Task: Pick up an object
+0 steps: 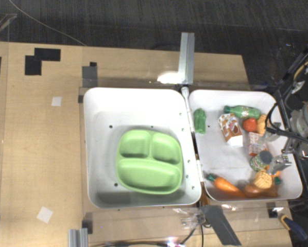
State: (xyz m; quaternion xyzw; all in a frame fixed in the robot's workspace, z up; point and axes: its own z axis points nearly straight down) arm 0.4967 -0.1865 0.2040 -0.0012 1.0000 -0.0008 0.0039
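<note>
Hovering at the right edge of the frame, my jaws [278,163] hang over the right bin [216,153], above a can [258,161] and corn [263,179]; I cannot tell their state. A carrot [225,184] lies lower left, a green tray [150,161] in the left bin [100,138].

This is a robotics lab or test cell rather than a home. A pale wooden bench [35,153] carries two shallow white bins [100,138] fixed between bare aluminium posts [187,58] at upper centre, with black marker patches [40,59] at upper left. Loose cables [293,81] hang at the right edge, and dark carpet [118,9] runs along the top.
</note>
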